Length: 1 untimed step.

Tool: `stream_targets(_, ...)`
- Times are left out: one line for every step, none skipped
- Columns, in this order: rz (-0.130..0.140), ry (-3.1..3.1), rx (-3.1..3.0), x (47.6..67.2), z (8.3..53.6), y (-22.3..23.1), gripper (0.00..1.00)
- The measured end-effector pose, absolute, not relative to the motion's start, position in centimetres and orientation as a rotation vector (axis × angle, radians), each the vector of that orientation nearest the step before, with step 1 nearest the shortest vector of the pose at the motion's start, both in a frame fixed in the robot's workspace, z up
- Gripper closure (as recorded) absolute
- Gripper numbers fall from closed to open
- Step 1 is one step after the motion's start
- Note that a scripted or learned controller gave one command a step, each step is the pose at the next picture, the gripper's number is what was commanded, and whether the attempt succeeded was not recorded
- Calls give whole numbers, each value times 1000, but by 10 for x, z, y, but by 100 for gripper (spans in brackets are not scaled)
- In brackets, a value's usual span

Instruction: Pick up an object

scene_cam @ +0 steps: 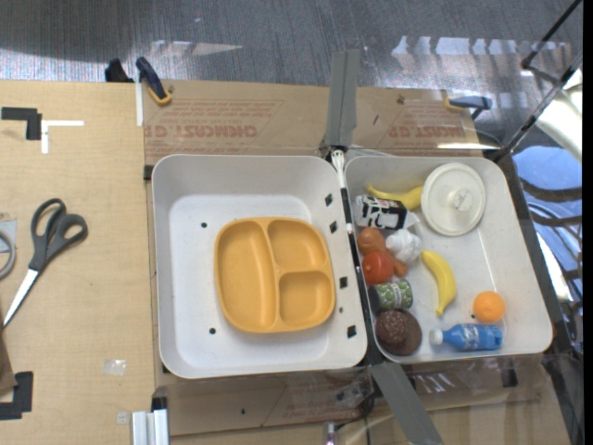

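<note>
Closest to the front of the right bin lies a small blue bottle on its side. Just beside it, to the left, sits a round dark brown thing. A little behind the bottle is an orange ball. A green can sits behind the brown thing, close to the bin's left wall. A yellow banana lies between the can and the orange ball.

Further back, a red tomato touches the can. A lumpy white thing sits near the tomato. Behind them is a black and white box, and a second banana lies behind the box. A round white lid sits at the back of this bin, just beside that banana.

All the things to pick up are in the right bin. How the gripper's jaws stand cannot be told.

The left bin holds a yellow plate with three parts. Scissors lie on the bench, well apart from both bins.
</note>
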<state>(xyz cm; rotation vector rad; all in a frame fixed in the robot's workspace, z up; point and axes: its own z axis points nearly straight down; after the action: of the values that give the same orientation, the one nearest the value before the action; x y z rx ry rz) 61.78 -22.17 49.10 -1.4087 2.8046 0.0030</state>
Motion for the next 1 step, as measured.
stream_targets(3,2431,-1982,661,485,-222,100)
